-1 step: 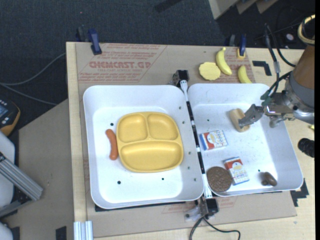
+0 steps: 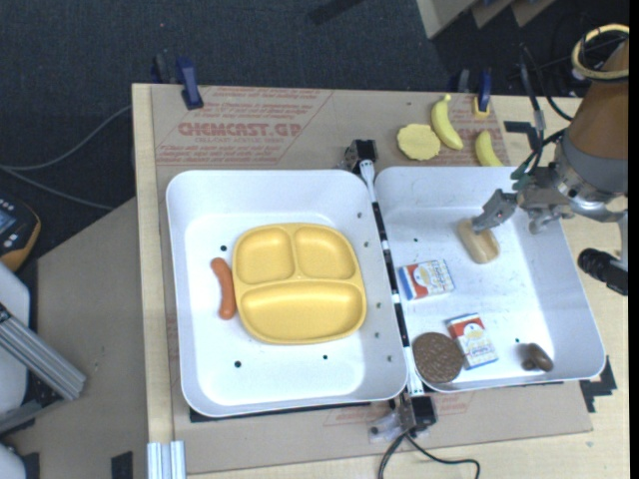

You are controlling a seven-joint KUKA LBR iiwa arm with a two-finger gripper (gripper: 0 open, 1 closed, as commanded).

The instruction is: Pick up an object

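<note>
You have the gripper (image 2: 496,211) over the upper part of the right bin (image 2: 559,297), its arm (image 2: 599,138) coming in from the right. From this angle you cannot tell how far the jaws are spread, and nothing can be seen held between them. Just below and left of the gripper lies a tan bread-like piece (image 2: 479,243), very close to one fingertip; whether they touch is unclear. Lower in the same bin you see a small white carton with red and blue print (image 2: 425,279), a second small carton with red on it (image 2: 471,339), a brown round cookie (image 2: 438,357) just beside that carton at the bin's lower left, and a small dark brown lump (image 2: 536,357) near the lower right corner. In the left bin (image 2: 200,267) sits a yellow divided plate (image 2: 299,281), with an orange sausage (image 2: 225,287) just beside its left edge. On the surface (image 2: 250,128) behind the right bin lie two bananas (image 2: 448,124) and a yellow round piece (image 2: 419,142).
</note>
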